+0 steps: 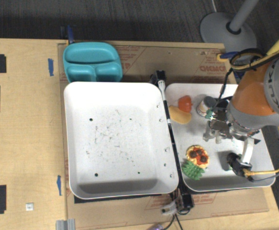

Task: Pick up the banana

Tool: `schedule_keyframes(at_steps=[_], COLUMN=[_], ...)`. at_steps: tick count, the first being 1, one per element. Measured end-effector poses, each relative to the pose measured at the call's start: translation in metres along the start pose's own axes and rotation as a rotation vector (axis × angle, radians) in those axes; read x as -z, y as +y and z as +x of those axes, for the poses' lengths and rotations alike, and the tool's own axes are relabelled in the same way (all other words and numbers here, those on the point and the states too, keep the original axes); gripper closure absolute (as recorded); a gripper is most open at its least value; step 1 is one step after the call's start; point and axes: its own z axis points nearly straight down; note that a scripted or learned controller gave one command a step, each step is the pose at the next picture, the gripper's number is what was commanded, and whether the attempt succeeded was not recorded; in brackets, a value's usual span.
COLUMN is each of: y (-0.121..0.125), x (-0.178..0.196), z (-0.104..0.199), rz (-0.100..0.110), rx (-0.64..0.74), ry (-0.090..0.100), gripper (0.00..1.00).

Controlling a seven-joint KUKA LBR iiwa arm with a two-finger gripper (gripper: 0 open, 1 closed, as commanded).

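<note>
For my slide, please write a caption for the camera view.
The gripper hovers above the right bin, beside toy foods.

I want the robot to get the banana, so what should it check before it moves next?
1. Yellow plastic banana located: ok, it lies in the right shallow white bin, near the left wall.
2. Banana free of neighbours: not ok, the round red toy tomato sits close against it.
3. Two-finger gripper above the banana: not ok, it hangs to the banana's right.
4. Gripper carrying nothing: cannot tell.
5. Path clear: cannot tell, the small silver can stands close by.
</note>
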Motion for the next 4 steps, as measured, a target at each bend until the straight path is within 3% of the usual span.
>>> schedule_keyframes(at_steps=[3, 4], y=[0.002, -0.064], x=[0.029, 0.048], z=[0.001, 0.063], rz=[-0.005, 0.023], rx=[0.002, 0.086], ry=[0.000, -0.001], gripper=[1.00, 1.00])
